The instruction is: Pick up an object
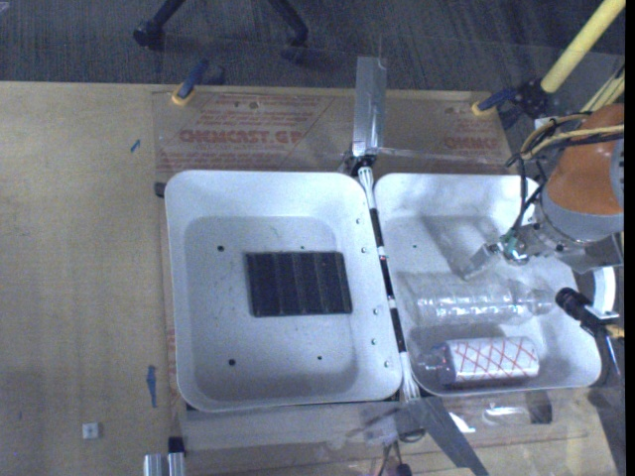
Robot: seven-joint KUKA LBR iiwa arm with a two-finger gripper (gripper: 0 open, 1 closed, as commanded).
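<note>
Jaws cannot be read on the gripper (488, 256), hanging over the right bin (407, 201). Inside that bin, a clear plastic bottle (476, 307) looks light and slippery; the red-checked can (493, 359) nearer its front wall seems stiffer, best gripped across its middle

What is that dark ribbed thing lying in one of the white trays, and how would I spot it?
Look at the left white bin, away from the robot arm. A dark rectangular ribbed panel lies flat near the middle of its floor, apart from the walls. Unlike the clear plastic bottle and the red-crosshatched white cylinder in the right bin, it is flat, nearly black and alone.
</note>
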